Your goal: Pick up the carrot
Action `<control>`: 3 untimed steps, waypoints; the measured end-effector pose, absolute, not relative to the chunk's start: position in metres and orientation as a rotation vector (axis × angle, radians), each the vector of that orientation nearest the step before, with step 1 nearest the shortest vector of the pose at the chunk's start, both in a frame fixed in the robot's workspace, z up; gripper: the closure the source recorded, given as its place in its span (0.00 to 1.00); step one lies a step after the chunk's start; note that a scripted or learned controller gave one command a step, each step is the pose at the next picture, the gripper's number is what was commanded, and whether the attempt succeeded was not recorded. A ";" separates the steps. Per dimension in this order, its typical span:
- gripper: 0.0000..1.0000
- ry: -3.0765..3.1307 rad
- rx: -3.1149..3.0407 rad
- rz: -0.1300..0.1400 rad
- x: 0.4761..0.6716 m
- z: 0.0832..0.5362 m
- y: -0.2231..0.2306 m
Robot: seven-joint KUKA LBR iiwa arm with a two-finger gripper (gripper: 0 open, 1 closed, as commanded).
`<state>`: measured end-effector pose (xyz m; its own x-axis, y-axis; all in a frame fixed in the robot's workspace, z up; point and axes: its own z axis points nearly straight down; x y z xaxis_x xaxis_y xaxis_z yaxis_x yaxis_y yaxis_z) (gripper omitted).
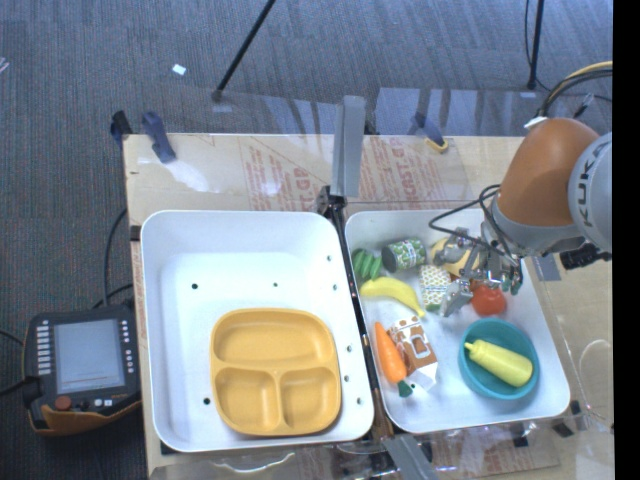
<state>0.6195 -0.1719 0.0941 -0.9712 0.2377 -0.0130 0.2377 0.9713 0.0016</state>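
I am watching the gripper (468, 290) hanging low over the right bin (556, 368), near its far right side. Its two fingers are standing somewhat apart, and I am seeing nothing between them. A red tomato-like piece (489, 300) is lying just beside the fingertips, and a small patterned white box (434, 286) is sitting on their other side.

Working outward: a green can (404, 254) is lying toward the back of the bin, a banana (393, 291) is curving below it, and a blue bowl (498, 357) holding a yellow bottle (497, 361) is sitting in the near right corner. An orange-and-white carton (415, 347) is resting mid-bin.

The carrot (389, 353) is lying flat along the left wall of the right bin, touching or nearly touching that carton, well apart from the gripper. It is showing as a short orange taper with a green tip pointing toward the near edge.

I am judging it to be a light toy, probably stiff plastic and somewhat slick, so it may be rolling or squirting out under a poor pinch. I am planning to close across the thick orange middle, fingers straddling its long axis, though the wall and carton are leaving little room.

The left bin (170, 268) is carrying a yellow divided tray (277, 371).
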 end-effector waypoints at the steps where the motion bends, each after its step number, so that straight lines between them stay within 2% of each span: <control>1: 0.00 3.113 0.354 0.007 0.572 0.192 -0.034; 2: 0.00 3.129 0.276 0.004 0.622 0.187 0.022; 3: 0.00 3.135 -0.170 0.001 0.620 0.188 -0.050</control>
